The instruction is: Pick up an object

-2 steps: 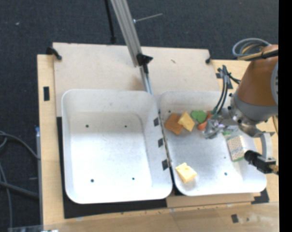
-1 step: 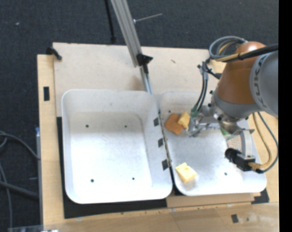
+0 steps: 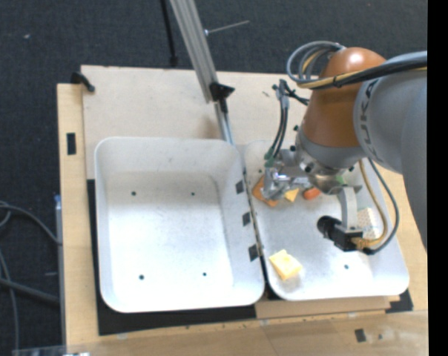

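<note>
End effector [image 3: 283,186] nr right bin [image 3: 380,277] left edge.

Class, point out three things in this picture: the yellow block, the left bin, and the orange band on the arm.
yellow block [image 3: 285,265]: camera view, its top face.
left bin [image 3: 172,221]: camera view, bare floor.
orange band [image 3: 335,99]: camera view, its rounded upper side.

Even, fairly bright overhead light fills the scene. The white bins [image 3: 172,221] look slightly washed out, with soft grain. Shadows are faint and short. Focus is soft throughout, and the dark floor [image 3: 31,28] shows noise.
</note>
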Controlling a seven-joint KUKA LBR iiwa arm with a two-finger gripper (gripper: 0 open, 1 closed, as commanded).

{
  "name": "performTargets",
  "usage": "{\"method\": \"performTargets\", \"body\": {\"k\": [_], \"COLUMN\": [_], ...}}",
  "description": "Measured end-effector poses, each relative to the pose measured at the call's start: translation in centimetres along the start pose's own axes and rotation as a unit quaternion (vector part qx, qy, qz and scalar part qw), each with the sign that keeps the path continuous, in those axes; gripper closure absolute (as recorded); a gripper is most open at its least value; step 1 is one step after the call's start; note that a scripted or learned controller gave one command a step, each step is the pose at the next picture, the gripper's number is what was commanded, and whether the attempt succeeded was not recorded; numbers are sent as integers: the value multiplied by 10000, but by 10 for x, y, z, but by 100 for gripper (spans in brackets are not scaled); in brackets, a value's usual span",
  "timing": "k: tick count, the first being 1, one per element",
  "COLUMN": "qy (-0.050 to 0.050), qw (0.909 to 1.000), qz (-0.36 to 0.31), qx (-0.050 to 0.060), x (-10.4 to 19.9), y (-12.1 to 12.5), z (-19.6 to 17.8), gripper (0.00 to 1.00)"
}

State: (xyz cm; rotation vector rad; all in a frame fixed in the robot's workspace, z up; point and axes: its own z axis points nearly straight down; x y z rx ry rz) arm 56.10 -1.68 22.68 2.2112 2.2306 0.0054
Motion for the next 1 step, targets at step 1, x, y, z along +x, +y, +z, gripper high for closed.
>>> {"method": "performTargets", "body": {"k": [1], "qy": [0], "qw": [10000], "qz": [3], "qx": [8], "x": [52], "y": [7], "z": [-1], "gripper": [100]}}
